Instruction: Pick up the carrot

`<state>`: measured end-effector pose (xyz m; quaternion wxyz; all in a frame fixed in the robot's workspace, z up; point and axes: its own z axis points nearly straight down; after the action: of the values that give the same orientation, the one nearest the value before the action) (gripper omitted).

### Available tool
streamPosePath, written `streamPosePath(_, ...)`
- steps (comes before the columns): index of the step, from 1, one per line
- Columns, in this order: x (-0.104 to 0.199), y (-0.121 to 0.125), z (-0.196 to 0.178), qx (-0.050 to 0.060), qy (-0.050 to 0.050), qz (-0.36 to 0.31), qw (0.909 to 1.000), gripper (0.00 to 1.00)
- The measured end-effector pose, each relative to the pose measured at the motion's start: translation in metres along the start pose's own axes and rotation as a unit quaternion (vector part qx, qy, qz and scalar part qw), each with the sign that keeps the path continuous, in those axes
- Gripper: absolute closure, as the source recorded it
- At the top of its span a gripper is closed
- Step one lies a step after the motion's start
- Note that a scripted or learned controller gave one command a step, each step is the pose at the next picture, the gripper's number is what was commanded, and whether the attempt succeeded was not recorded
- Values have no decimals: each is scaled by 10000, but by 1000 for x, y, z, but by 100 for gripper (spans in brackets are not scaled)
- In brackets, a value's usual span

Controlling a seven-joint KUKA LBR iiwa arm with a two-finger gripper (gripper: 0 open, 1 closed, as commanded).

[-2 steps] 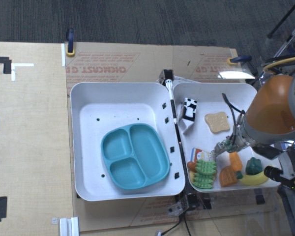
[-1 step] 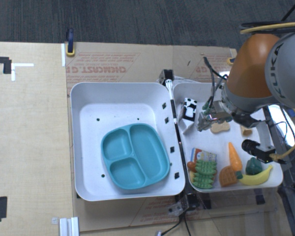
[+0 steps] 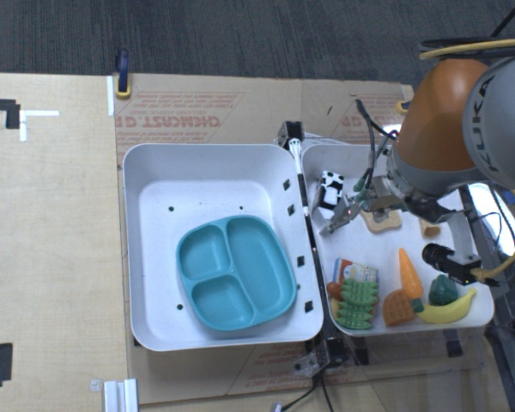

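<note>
My arm [image 3: 451, 118] reaches in over the right bin [image 3: 313, 157], and its bulk hides much of that bin's far right side. The left bin [image 3: 146, 230] holds a teal tray [image 3: 236, 271] with three compartments. My end effector [image 3: 342, 218] sits low in the right bin near the wall it shares with the left bin, just beside a black-and-white toy [image 3: 330, 188]. Its metal fingers are small and glinting, and I cannot tell how far apart they are or whether anything lies between them. The carrot [image 3: 409, 273] lies apart from my end effector, toward the right bin's near right corner, pointing away from the near edge. Beside the carrot lie a banana [image 3: 448, 308], a green toy [image 3: 443, 289] and an orange piece [image 3: 397, 308]; what those last two are is hard to make out.
</note>
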<state>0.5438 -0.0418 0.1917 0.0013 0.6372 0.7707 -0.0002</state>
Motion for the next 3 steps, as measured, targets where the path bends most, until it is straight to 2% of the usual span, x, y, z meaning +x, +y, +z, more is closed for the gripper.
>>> streamPosePath(1,-52,-33,96,-11,6,-1669,9860,0)
streamPosePath(2,-52,-31,86,-32,19,-1628,9867,100)
streamPosePath(3,-87,24,-3,4,-4,-683,9977,100)
